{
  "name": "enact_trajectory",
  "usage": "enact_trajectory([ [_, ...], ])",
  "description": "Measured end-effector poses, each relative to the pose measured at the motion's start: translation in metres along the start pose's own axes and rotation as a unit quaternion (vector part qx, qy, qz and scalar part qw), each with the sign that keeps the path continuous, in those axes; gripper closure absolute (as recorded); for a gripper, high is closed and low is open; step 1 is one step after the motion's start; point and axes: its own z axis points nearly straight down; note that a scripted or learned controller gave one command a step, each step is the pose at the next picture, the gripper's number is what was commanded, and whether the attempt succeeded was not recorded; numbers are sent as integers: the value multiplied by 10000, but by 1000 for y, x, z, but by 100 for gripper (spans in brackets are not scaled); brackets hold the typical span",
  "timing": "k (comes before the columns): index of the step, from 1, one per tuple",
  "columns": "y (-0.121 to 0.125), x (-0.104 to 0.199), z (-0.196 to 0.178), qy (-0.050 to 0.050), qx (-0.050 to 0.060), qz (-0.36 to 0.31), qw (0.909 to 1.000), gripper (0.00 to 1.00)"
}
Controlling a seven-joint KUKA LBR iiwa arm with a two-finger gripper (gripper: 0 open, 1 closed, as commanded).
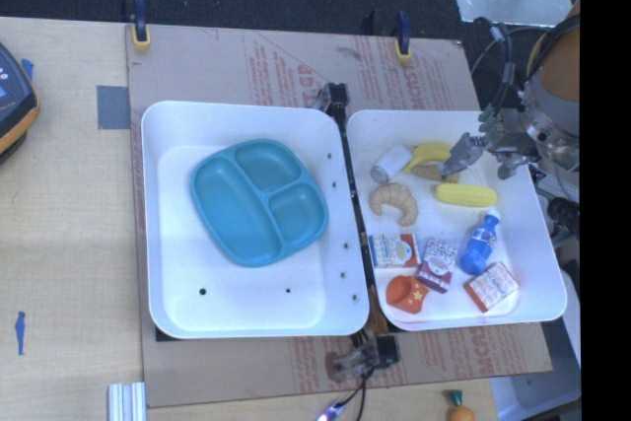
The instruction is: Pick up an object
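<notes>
— Where is the gripper point(463, 159) seen, and what is in it?

— Gripper fingers are seen lowered over the far part of the right bin point(548, 242), at the right end of a yellow banana point(430, 154). How far they are parted cannot be told from this angle, and nothing is seen held between them.

— What is laid out for picking?

— A corn cob point(465, 195) is seen just below the gripper. A croissant point(394, 201) and a small white cylinder point(391, 162) are placed toward the bin's left wall. A blue bottle point(479, 245) is seen near the right wall, with three small printed packets point(439, 262) and a red piece point(404, 294) spread along the near edge.

— And the left bin point(163, 242)?

— A blue divided plate point(259, 201) is seen resting at its centre, well apart from everything else.
</notes>
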Motion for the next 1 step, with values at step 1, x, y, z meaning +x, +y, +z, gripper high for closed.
enact_trajectory([
  [1,27,0,163,-3,10,3,10000,0],
])
